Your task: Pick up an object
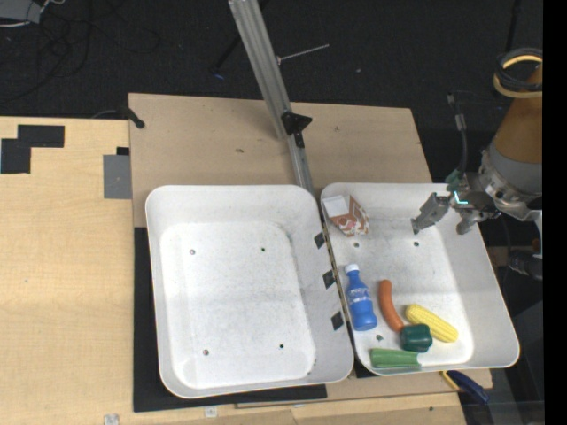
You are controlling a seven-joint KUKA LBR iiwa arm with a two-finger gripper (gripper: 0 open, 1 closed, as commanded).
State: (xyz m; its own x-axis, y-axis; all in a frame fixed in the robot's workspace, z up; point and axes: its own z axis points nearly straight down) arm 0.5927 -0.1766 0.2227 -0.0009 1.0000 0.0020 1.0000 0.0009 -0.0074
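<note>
**Pincer Over Right Bin, Fingers Spread, No Load**

My pincer (447,214) hangs above the upper right part of the right bin (496,282), near its far right rim. My two fingers are spread well apart, one reaching toward the bin's middle and the other nearer the right rim. Nothing sits between them; I hold no object.

Candidate objects, located relative to my pincer:

1. Small carton (345,216): to the left of my pincer at about the same level, near the divider between the bins. It has a white top and red-brown sides. Well apart from my fingers.
2. Blue bottle (359,299): below and to the left, lying along the bin's left wall, white cap pointing up the view.
3. Orange sausage-shaped piece (388,303): below and slightly left, just beside the bottle.
4. Yellow corn cob (432,323): almost straight below my pincer, near the bin's lower edge.
5. Dark green round piece (415,336): touching the corn's lower left end.
6. Green elongated piece (392,359): lowest of the group, lying against the bin's bottom rim.

The left bin (168,237) lies far to the left of my pincer.
</note>
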